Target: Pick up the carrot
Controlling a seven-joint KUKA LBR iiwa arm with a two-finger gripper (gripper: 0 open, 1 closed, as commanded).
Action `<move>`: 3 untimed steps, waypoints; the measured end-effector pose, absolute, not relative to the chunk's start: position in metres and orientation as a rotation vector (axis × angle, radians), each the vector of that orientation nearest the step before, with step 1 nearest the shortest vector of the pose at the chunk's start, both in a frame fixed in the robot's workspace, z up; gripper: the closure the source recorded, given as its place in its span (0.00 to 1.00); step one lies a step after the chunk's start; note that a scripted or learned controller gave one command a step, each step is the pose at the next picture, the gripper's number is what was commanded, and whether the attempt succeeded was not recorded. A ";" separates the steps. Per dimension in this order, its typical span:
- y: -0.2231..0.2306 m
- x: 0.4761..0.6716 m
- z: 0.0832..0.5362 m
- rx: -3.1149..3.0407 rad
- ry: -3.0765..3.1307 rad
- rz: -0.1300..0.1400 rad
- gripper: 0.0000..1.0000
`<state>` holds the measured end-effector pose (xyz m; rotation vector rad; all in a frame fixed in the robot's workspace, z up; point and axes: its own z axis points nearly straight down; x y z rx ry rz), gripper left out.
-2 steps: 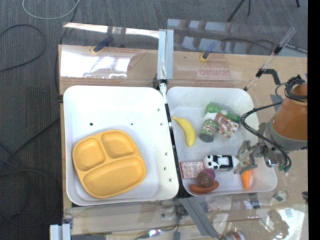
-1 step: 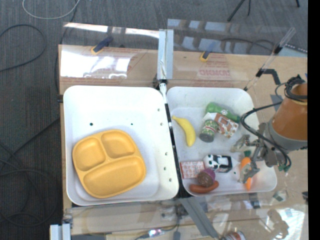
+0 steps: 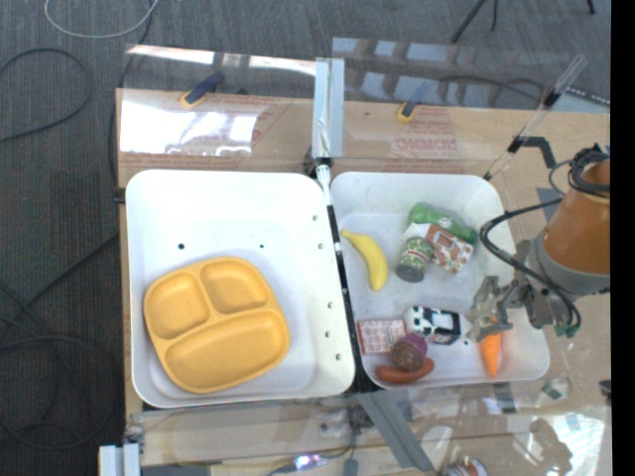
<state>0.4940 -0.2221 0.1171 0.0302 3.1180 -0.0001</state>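
Observation:
The carrot [image 3: 492,354], small and orange, lies in the right bin [image 3: 387,198] near its front right corner, pointing toward the front rim. My gripper [image 3: 493,313] hangs directly over the carrot's upper end, very close to it or touching it. The grey arm with its orange band [image 3: 585,234] comes in from the right, over the bin's right rim. Nothing shows the carrot lifted; it appears to rest on the bin floor.
Also in the right bin are a banana [image 3: 369,259], a green can [image 3: 414,260], a red-and-green carton [image 3: 443,234], a black-and-white cow toy [image 3: 437,324], a red packet [image 3: 379,335], a purple ball [image 3: 408,350] and a red sausage [image 3: 402,373]. The left bin [image 3: 218,196] holds a yellow divided plate [image 3: 214,321].

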 end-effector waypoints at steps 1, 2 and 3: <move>-0.222 0.494 0.117 0.029 3.118 0.001 0.00; -0.222 0.495 0.125 0.032 3.116 0.002 1.00; -0.218 0.490 0.096 0.086 3.122 -0.015 1.00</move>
